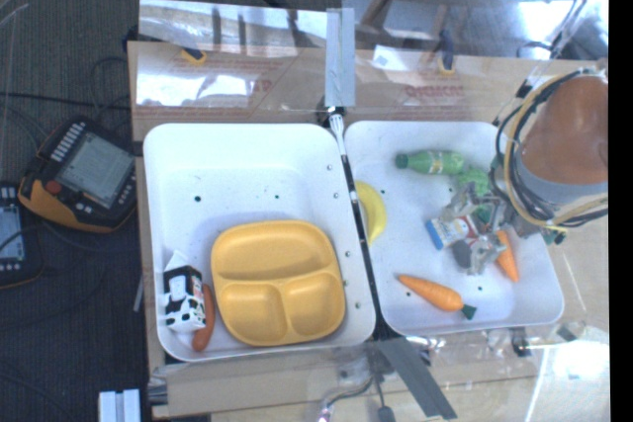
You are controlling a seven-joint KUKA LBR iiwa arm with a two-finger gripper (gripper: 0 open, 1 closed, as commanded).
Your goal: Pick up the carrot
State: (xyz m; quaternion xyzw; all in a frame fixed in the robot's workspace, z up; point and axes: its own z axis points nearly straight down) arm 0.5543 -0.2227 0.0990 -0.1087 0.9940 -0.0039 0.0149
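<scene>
The gripper (482, 247) hangs low in the right bin (415, 311); whether it grasps anything, I cannot tell. A carrot (431, 293) lies at its seven o'clock, another carrot (507, 259) touching at three.

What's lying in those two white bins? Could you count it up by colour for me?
Orange: 3, the carrot, a second carrot by the claw, a sausage-like piece
Yellow: 2, divided plate, banana
Green: 1, bottle
Black and white: 1, cow-patterned carton
Blue and white: 1, small packet
Total: 8
</scene>
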